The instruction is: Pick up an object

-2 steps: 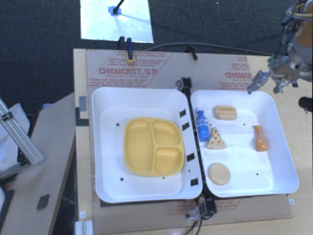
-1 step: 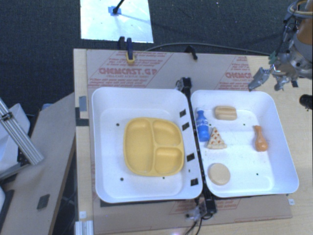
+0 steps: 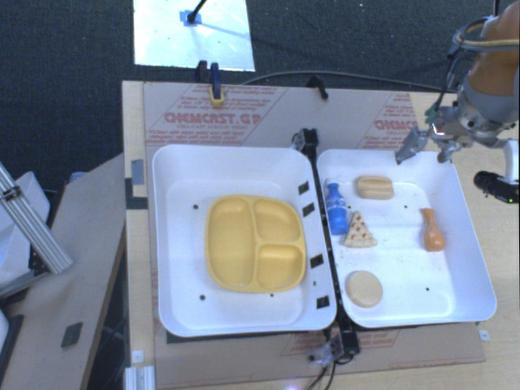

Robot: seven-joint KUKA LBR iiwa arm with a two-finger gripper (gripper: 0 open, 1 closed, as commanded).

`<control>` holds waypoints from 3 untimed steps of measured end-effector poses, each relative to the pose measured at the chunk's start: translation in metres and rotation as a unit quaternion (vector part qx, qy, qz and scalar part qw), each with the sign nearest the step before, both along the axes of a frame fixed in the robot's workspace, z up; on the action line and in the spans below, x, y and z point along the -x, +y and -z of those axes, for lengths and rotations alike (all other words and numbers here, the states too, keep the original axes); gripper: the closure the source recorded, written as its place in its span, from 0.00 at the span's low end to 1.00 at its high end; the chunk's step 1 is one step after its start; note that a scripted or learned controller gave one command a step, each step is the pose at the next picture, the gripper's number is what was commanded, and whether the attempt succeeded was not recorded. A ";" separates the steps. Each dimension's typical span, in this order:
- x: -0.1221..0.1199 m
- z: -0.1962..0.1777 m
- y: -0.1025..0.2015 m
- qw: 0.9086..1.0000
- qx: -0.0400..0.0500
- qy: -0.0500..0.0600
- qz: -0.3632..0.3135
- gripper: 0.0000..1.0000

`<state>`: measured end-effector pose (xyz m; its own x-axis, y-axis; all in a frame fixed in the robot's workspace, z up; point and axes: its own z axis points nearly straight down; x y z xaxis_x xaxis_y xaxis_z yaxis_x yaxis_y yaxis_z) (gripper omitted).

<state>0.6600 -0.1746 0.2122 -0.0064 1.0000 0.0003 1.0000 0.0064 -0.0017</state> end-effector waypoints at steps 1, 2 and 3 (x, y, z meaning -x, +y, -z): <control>0.010 0.053 0.000 1.000 0.000 -0.001 0.002 0.00; 0.011 0.114 -0.003 1.000 0.000 0.000 0.002 0.00; 0.008 0.099 -0.003 1.000 0.001 -0.004 0.002 1.00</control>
<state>0.6517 -0.1779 0.1130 -0.0026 1.0000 -0.0017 1.0000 0.0027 0.0063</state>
